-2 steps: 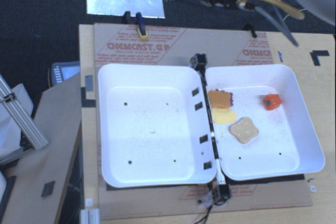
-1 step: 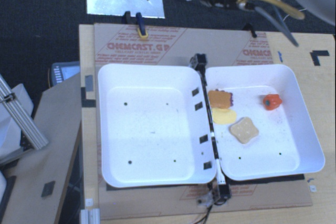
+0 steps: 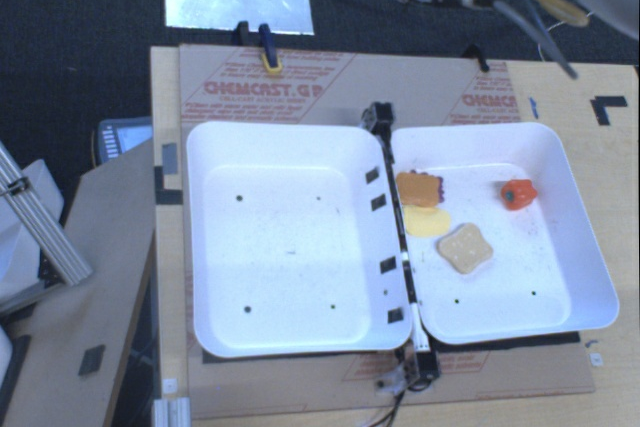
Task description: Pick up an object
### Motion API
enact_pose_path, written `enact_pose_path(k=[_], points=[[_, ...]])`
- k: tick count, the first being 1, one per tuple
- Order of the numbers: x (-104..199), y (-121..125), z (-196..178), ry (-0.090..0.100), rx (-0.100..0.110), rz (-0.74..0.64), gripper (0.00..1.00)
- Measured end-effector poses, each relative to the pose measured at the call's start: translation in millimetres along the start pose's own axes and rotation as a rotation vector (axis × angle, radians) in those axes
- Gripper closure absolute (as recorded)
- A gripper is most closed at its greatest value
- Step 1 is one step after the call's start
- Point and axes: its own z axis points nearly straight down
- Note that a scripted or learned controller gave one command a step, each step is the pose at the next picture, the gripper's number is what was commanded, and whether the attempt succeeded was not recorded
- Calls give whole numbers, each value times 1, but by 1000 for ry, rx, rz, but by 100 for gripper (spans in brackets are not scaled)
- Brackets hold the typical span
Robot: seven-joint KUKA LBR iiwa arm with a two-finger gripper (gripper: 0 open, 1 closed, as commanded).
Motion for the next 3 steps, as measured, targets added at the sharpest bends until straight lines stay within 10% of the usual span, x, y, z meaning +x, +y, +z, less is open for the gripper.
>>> enact_pose_path(k=[1, 2, 3], points=[[0, 0, 0, 0, 1, -1, 0], [1, 0, -11, 1, -2, -4, 100], [1, 0, -11, 1, -1, -5, 0]])
